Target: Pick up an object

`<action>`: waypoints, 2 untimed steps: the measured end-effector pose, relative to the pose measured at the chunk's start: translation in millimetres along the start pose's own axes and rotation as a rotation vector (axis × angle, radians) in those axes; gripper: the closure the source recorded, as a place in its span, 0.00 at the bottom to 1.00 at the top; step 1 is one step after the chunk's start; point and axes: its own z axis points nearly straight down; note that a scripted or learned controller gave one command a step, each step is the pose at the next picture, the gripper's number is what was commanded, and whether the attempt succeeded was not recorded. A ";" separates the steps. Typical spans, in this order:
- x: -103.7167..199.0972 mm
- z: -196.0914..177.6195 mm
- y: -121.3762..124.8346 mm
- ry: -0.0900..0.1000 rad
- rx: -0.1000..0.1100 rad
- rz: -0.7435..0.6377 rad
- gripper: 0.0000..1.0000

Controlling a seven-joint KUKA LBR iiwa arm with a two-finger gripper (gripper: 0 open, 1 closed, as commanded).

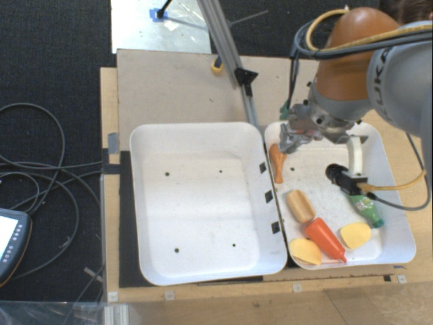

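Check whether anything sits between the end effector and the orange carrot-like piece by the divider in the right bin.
Nothing visible does. The end effector is at the upper left of the right bin, directly above the top end of the orange piece. The bread roll and the other items lie lower in the bin, off that path.

Robotics lab: test bench [176, 87], loose floor cables [40, 175].

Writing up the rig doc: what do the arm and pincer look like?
Grey arm with a rounded orange band above the wrist. Yellow and dark cables loop over the orange part. Small metallic grey pincer below the wrist. Part of dark lettering shows on the grey shell.
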 end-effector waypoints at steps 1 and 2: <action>50.5 -4.3 -23.4 0.001 0.001 -0.001 1.00; 96.6 4.3 -65.0 0.000 0.002 -0.001 1.00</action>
